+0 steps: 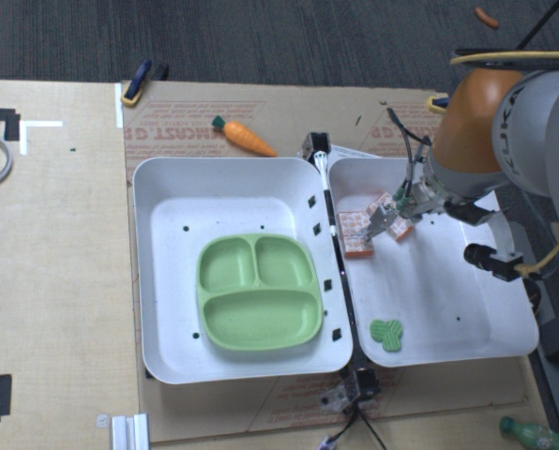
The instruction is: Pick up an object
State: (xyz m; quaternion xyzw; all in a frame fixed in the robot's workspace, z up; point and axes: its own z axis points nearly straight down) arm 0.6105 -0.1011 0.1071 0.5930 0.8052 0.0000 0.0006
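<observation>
My gripper (388,216) hangs low over the back left part of the right bin (467,340). Just beneath and beside it lie a small red-and-white box (354,232) and a smaller orange-pink packet (400,231). The gripper tips sit between these two items, close to both. A green leaf-shaped toy (386,334) lies near the right bin's front left corner. The arm's orange band (476,120) and grey body cover the bin's back right corner.
The left bin (162,251) holds a green divided plate (258,292). A toy carrot (244,136) lies on the cardboard behind the left bin. A blue-and-yellow item (137,81) rests at the bench's back edge. A black clip (316,145) joins the bins at the back.
</observation>
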